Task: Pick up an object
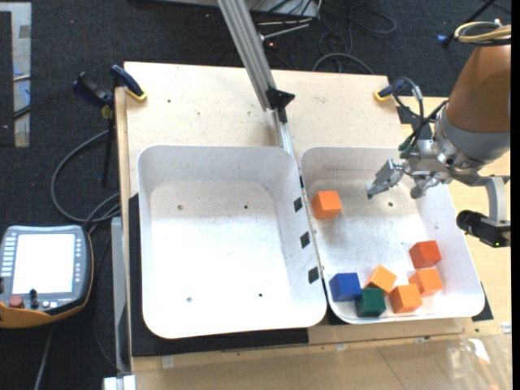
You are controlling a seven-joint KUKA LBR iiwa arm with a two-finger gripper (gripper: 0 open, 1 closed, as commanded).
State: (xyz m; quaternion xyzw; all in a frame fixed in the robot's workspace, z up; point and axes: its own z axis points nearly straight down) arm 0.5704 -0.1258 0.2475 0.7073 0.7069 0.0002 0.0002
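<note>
While over right bin [455,218] | claw [398,182] open, holding nothing | orange cube [327,204] nearby

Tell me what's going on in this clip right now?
A KUKA arm reaches in from the right, its gripper over the right bin, with nothing visible between its fingers. A lone orange cube lies to its left, near the divider. The other blocks, a blue cube, a green cube and several orange ones, cluster at the bin's near edge. No pickup has happened yet.
</note>
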